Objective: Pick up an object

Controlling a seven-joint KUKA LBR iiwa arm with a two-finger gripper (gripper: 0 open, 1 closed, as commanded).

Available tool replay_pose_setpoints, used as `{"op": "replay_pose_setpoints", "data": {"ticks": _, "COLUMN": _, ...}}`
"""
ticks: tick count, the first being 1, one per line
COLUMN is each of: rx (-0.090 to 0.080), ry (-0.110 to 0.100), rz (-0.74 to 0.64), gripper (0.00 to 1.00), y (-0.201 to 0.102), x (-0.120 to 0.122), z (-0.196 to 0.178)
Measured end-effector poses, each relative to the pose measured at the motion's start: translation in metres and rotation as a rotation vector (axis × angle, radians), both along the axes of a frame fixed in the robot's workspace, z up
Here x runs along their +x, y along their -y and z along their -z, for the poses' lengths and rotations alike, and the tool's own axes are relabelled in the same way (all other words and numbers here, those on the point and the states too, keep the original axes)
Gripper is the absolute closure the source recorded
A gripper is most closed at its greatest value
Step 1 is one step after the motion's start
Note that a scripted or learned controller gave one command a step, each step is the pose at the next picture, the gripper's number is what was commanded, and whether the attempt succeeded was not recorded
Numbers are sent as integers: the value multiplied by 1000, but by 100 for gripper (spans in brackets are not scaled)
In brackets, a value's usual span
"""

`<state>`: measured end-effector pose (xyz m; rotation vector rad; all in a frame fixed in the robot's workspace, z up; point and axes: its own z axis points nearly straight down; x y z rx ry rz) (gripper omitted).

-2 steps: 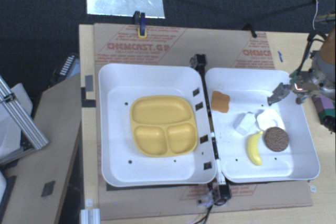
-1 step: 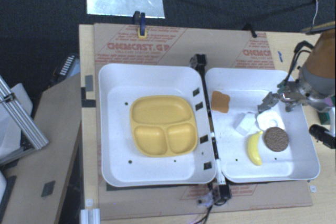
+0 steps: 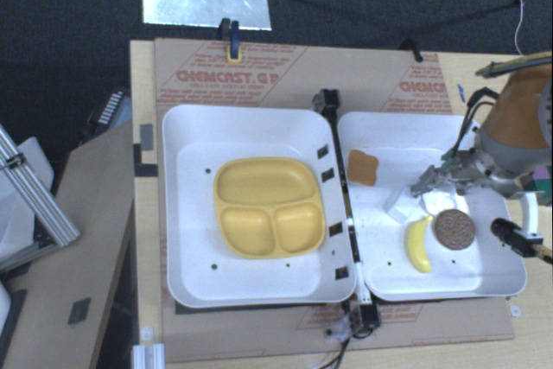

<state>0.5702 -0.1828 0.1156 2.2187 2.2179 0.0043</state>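
Observation:
In the right bin [image 3: 492, 276] lie a yellow banana [image 3: 418, 244], a round brown patty [image 3: 454, 230], a brown toast-like slice [image 3: 363, 168] and a small white piece [image 3: 404, 206]. My gripper [image 3: 429, 183] hangs low over the bin's middle, just above the white piece and up-left of the patty. The banana lies below it and the brown slice to its left. Nothing shows in its grasp.
The left bin [image 3: 186, 212] holds a yellow three-compartment plate [image 3: 265, 206]. A black divider clamp [image 3: 328, 104] stands at the back between the bins. The arm's orange band [image 3: 523, 108] rises over the right bin's far right corner.

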Motion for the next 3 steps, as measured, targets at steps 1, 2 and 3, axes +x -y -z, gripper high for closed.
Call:
{"op": "replay_pose_setpoints", "data": {"ticks": 1, "rx": -2, "ry": 6, "rz": -2, "gripper": 100, "y": 0, "x": 2, "z": -14}}
{"op": "replay_pose_setpoints", "data": {"ticks": 2, "rx": -1, "ry": 1, "rz": -5, "gripper": 100, "y": 0, "x": 8, "z": -58}}
{"op": "replay_pose_setpoints", "data": {"ticks": 3, "rx": -2, "ry": 3, "rz": -5, "gripper": 100, "y": 2, "x": 2, "z": -119}}
